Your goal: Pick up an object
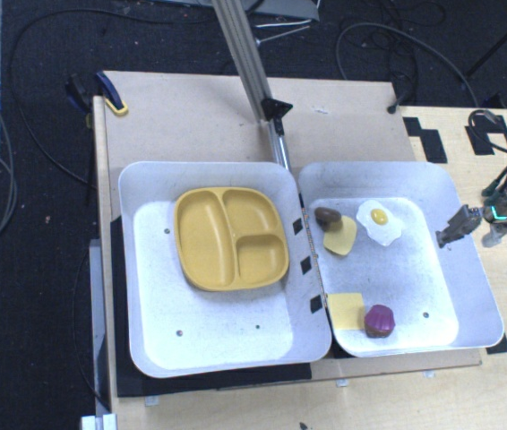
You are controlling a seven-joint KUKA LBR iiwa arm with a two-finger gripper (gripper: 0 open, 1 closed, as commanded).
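Fried egg [380, 223] lies in the right bin [433, 186], left of the claw [458, 226]; claw's grip unclear

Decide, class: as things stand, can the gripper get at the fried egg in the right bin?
Probably yes. The gripper sits at the right bin's right edge, and nothing stands between it and the fried egg.
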